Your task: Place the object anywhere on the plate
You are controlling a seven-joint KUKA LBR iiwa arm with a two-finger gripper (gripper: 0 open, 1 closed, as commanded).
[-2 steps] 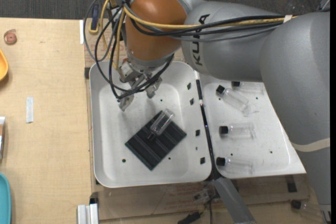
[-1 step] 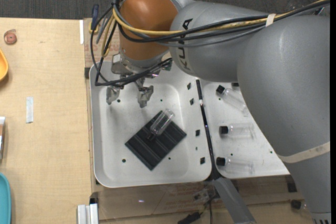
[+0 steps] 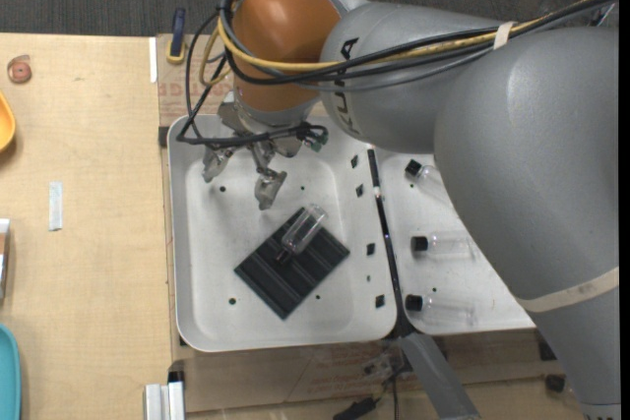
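A black ribbed square plate (image 3: pixel 285 272) lies turned like a diamond in the middle of the left bin (image 3: pixel 197 310). A small clear plastic object (image 3: pixel 303 229) rests on the plate's upper corner. My gripper (image 3: pixel 239 178) hangs above the bin's back left part, up and left of the plate and apart from the clear object. Its two fingers (image 3: pixel 269 189) are spread wide, with nothing between them. The orange band and grey arm cover the bin's back edge.
The right bin (image 3: pixel 492 315) holds three small clear vials with black caps (image 3: pixel 433 245), partly under the arm. A wooden bench (image 3: pixel 89 211) lies left of the bins, with an orange item (image 3: pixel 5 128) and a teal item (image 3: pixel 6 374) at its left edge.
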